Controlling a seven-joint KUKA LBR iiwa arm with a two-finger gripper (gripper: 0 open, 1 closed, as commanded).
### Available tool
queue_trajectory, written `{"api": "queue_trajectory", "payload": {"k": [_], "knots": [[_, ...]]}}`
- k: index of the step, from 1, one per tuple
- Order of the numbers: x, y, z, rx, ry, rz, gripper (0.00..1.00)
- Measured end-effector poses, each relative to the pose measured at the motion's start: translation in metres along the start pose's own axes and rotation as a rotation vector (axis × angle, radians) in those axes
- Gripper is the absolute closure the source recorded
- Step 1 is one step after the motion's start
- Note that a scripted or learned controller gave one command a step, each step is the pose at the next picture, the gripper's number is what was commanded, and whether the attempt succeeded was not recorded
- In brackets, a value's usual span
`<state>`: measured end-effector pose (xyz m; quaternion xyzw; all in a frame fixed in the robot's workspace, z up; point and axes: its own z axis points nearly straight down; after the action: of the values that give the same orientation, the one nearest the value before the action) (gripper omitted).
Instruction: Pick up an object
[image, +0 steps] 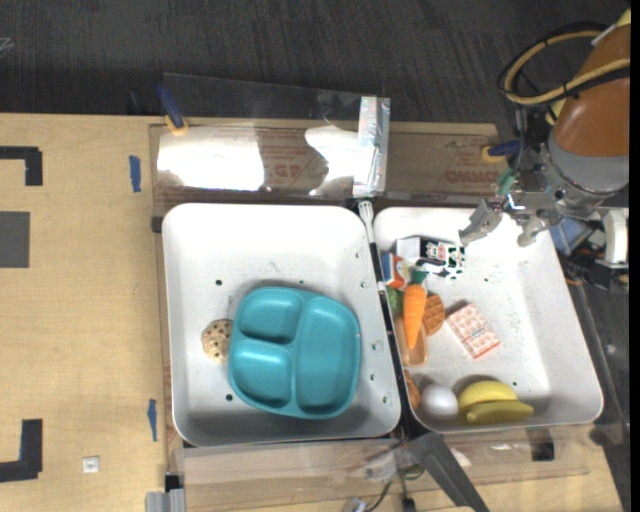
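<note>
Right bin (560, 300): arm (590, 130) cropped, jaws seemingly apart

One fixed camera high above the bench, looking down aslant, both white bins (190, 300) in frame

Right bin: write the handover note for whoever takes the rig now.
Claw: open, holding nothing, over the right bin's far edge.
Right bin holds: carrot, pink wafer, banana, white egg, a black-and-white toy.
Left bin: teal divided plate, cookie beside it.
Done: nothing picked.
Left: descend, grasp one object, lift.
</note>
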<state>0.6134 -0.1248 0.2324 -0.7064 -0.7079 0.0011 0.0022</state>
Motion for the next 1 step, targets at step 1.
{"api": "queue_trajectory", "payload": {"k": [1], "knots": [[0.0182,0.0263,0.1214,-0.009,-0.003,-0.127,0.0]]}}
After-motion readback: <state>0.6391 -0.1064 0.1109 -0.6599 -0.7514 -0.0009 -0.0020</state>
